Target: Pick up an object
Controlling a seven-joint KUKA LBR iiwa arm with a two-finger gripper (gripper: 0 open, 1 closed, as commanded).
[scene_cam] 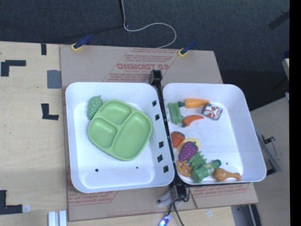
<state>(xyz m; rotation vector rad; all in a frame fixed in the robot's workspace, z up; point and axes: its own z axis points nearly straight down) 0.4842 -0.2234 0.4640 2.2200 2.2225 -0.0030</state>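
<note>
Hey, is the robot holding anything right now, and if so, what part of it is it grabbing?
Nothing is held. The toy foods lie loose in the right bin, among them the small can and the purple grapes; the green divided plate rests in the left bin.

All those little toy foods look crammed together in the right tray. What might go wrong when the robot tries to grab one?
The purple grapes touch the green toys in a tight pile, so fingers may catch two or knock one aside. The small can lies on its side and may roll. Items beside the centre wall leave little finger room.
</note>
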